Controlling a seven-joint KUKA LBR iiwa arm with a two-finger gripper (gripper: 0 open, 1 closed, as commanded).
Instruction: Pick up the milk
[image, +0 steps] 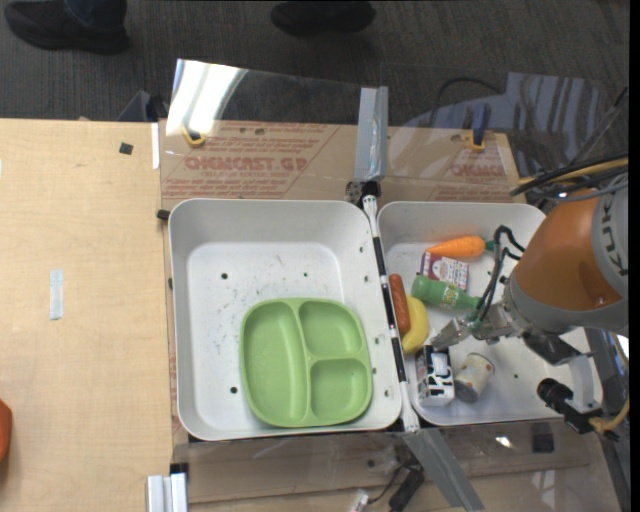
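The arm (575, 265) runs off the picture's right edge and covers the right bin's (452, 414) right side. The gripper (462, 332) is too small and blurred to read its state. The milk (436, 375), at that bin's front left corner, carries print too small to make out.

Milk (436, 374) sits hemmed in: bin wall (408, 400) at nine o'clock, white cup (475, 372) touching at three, banana (414, 326) at eleven. Only from above is it open.
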